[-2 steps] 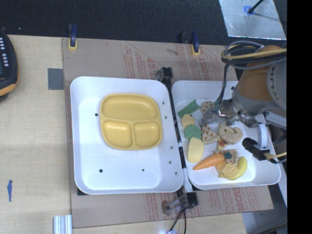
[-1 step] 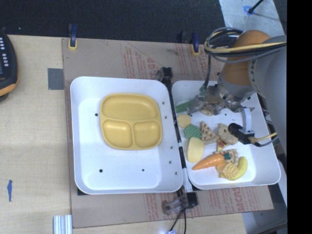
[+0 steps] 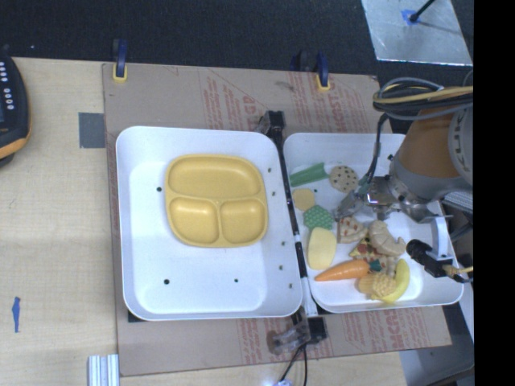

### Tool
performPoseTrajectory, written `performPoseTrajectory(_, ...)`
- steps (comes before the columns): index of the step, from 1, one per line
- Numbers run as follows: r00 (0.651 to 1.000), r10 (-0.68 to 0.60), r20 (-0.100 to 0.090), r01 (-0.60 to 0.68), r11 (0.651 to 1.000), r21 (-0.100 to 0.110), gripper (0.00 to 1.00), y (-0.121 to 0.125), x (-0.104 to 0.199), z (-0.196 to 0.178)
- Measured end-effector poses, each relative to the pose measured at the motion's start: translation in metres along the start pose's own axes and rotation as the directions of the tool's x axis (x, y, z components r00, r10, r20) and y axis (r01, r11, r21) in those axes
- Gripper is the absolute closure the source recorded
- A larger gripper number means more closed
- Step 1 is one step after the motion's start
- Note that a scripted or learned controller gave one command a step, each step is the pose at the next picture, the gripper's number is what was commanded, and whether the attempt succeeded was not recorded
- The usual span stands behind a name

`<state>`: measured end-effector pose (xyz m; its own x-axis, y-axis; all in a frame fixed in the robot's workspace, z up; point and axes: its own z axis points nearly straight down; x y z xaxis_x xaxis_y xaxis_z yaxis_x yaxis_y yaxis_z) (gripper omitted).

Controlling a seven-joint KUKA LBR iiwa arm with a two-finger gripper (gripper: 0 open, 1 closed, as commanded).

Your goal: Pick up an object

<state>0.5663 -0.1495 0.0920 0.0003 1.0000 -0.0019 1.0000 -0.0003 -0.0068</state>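
Note:
The right bin (image 3: pixel 326 149) holds several toy foods: a green stick (image 3: pixel 307 174), a speckled cookie (image 3: pixel 344 177), a green waffle piece (image 3: pixel 319 215), a pale yellow block (image 3: pixel 321 248), an orange carrot (image 3: pixel 342 271), a banana (image 3: pixel 398 282) and a pizza slice (image 3: pixel 349 229). My gripper (image 3: pixel 364 199) hangs low over the middle of this bin, between the cookie and the pizza slice. The grey arm with its orange band (image 3: pixel 426 155) reaches in from the right. The wrist hides whatever lies directly under it.
The left bin (image 3: pixel 145 284) carries a yellow divided plate (image 3: pixel 216 199). A metal divider (image 3: pixel 287 207) runs between the bins. Cables (image 3: pixel 410 93) loop above the arm at the back right. A dark handset (image 3: pixel 10 103) lies at the far left.

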Motion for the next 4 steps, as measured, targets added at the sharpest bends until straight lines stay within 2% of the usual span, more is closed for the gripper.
performPoseTrajectory(1, 1.000, -0.003, -0.004, 0.003, 1.000, 0.002, 0.00, -0.059, 0.026, 0.001)
performPoseTrajectory(2, 1.000, -0.001, 0.004, 0.001, 1.000, -0.013, 0.00, 0.021, -0.067, -0.001)
performPoseTrajectory(3, 1.000, -0.002, -0.006, 0.002, 1.000, 0.003, 0.00, -0.047, -0.033, 0.001)
performPoseTrajectory(4, 1.000, -0.003, -0.004, 0.003, 1.000, 0.000, 0.00, -0.093, -0.002, 0.001)
